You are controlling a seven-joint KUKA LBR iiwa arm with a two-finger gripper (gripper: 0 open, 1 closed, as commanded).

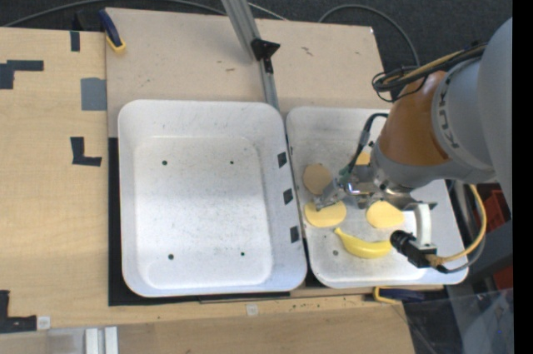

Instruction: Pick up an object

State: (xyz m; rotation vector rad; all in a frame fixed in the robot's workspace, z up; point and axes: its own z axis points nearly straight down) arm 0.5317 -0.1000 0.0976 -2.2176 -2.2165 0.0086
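Hand (pixel 340 187) is down low in the right bin (pixel 316 261), right above the pale yellow disc (pixel 325 215), with a tan round piece (pixel 316 176) just beside it; whether it's apart or together, I cannot tell. Banana (pixel 363 245) and a second yellow piece (pixel 385 215) lie near the disc. Risk: crowded, flat pieces, so a slip or a graze seems likely. Left bin (pixel 200 194) sits beside.
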